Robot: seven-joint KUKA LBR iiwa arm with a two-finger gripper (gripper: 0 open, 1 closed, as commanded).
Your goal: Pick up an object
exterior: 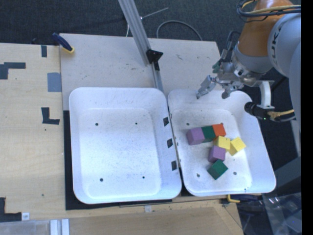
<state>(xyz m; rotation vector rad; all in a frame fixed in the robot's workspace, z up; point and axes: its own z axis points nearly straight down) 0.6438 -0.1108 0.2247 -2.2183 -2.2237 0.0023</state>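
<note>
Several small blocks lie in the right bin (254, 180): a purple block (195, 136), a dark green block (209, 132), an orange block (219, 129), two yellow blocks (224, 142) (237, 145), a second purple block (217, 153) and a green block (217, 169). My gripper (214, 90) hangs over the bin's far rim, well behind the blocks. Its two fingers are spread apart with nothing between them.
The left bin (117, 146) sits beside the right one. A slanted metal pole (139, 31) with a black clamp rises behind the bins. A blue and yellow tool (63, 42) lies at the bench's far left. Cables loop behind the right bin.
</note>
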